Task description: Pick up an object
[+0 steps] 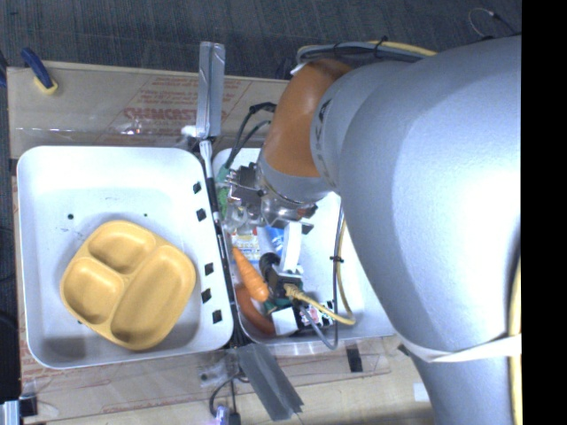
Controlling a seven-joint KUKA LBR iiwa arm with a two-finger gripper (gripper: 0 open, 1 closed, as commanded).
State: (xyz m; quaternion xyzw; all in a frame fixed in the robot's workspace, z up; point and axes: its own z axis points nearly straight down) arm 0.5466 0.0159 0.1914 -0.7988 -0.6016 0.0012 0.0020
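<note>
L bin (53,171): yellow divided tray (128,282). R bin (359,282): carrot (252,277) + clutter. My fingers (257,215) down in R bin; opening/hold can't tell.

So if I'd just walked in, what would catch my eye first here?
Probably the big grey arm with its orange band, sweeping in from the right and covering much of the right bin. Next, the yellow divided tray lying in the left bin. Then the clutter under the arm's wrist, where an orange carrot stands out near that bin's left wall.
</note>
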